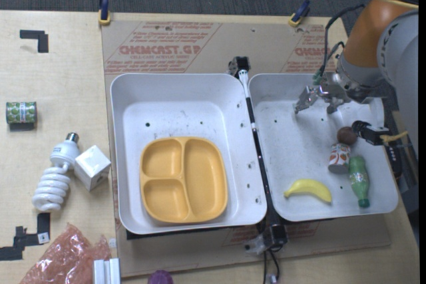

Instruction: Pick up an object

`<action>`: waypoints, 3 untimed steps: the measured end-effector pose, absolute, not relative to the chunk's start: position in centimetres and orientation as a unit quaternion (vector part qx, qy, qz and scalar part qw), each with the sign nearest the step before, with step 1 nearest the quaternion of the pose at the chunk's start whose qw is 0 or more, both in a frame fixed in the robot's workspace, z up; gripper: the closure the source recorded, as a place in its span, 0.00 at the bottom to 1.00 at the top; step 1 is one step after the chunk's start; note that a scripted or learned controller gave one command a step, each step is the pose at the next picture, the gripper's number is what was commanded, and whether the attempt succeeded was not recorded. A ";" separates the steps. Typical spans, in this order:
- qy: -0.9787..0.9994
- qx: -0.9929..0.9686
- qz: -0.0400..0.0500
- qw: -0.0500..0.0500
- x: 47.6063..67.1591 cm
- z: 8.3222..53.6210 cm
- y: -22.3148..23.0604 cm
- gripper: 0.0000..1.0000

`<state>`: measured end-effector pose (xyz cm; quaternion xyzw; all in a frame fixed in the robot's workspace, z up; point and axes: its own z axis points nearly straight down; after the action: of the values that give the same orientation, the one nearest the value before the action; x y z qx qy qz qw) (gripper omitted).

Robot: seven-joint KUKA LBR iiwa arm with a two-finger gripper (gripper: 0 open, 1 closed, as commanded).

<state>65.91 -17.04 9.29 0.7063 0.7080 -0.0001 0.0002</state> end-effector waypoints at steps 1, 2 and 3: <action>0.707 0.708 0.000 0.000 57.9 9.3 -16.8 0.00; 0.707 0.708 0.000 0.000 49.2 9.2 -18.4 0.00; 0.706 0.708 0.001 0.003 49.4 10.3 -18.4 1.00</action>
<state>49.39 -18.44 10.27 0.7083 0.7059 0.0013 0.0025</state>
